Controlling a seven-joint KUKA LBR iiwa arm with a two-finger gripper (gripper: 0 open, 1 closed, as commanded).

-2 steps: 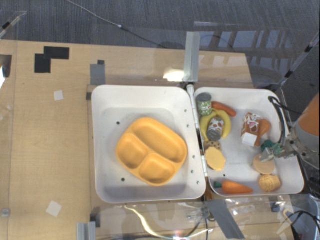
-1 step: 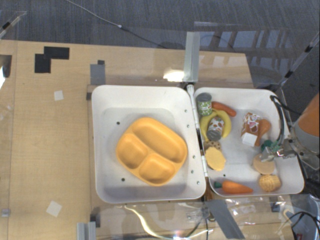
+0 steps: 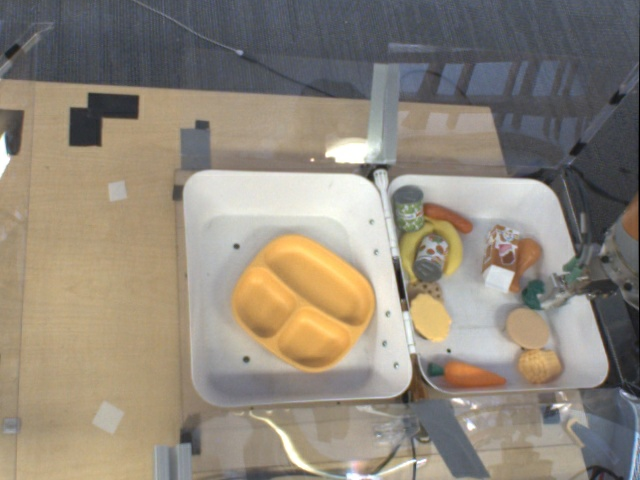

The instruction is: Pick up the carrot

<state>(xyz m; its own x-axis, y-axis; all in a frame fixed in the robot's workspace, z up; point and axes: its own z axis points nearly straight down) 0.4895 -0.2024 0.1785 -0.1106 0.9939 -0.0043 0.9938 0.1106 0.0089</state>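
So the carrot [image 3: 473,375] is lying along the right bin's [image 3: 575,233] front wall, green tip pointing left, open floor behind it. The gripper [image 3: 568,280] is hovering at the right rim, finger state unclear.

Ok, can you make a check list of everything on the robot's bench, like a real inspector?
Surface: wooden bench with two white bins; the left bin holds a yellow divided plate.
Job's things: carrot lies at the right bin's near edge, nothing touching it.
Clutter: banana, green can, other toy food.
Grippers: gripper over the right bin's right side, apart from the carrot.
Cables: thin cable across the floor.
Surroundings: dark carpet.
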